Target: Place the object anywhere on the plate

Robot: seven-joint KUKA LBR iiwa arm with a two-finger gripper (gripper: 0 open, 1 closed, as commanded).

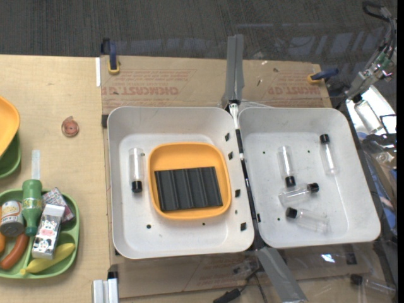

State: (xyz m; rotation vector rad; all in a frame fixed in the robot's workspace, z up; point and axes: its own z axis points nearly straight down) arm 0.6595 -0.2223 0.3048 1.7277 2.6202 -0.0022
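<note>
An orange square plate point(187, 153) lies in the left white bin point(129, 229). A black ridged rectangular block point(188, 189) rests flat on the plate, slightly toward its front. Just left of the plate, a clear vial with a black cap point(136, 169) lies on the bin floor. The right white bin point(356, 223) holds several more clear vials with black caps, among them one upright in the picture point(287, 165), one near the far right wall point(327, 153) and two toward the front point(298, 194) point(308, 219).
On the wooden bench to the left stand a green tray of toy food point(38, 235), a yellow bowl point(6, 131) and a small pink disc point(70, 127). Clamps point(112, 62) hold the cardboard behind the bins. Cables and equipment point(375, 74) crowd the far right.
</note>
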